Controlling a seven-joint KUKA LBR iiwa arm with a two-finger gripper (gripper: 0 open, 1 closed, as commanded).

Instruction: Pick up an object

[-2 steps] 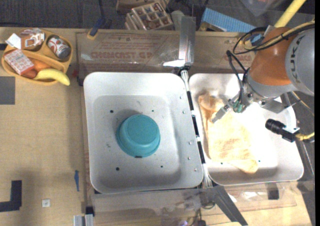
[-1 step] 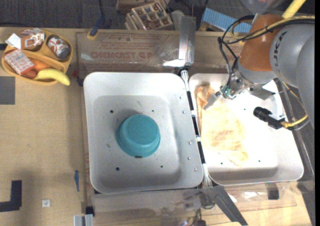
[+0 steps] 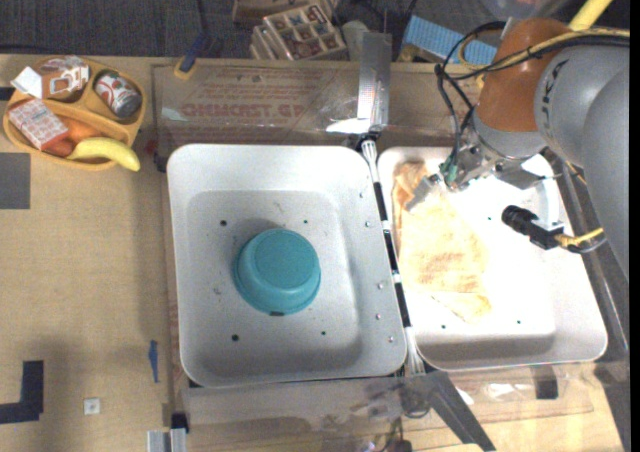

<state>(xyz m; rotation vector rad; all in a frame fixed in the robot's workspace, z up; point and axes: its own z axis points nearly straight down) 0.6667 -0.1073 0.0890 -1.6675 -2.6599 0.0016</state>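
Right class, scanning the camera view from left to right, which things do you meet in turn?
Yellow tray of play food → teal bowl in the left bin → crumpled cloth in the right bin → grey arm.

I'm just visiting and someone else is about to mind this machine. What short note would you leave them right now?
Hand: low over the far left corner of the right bin, at the top edge of a yellowish cloth; grip not readable from here.
Things: cloth lies flat in the right bin; a teal bowl sits upside down in the left bin.
Done: nothing lifted.
Left: grasp one object and raise it.
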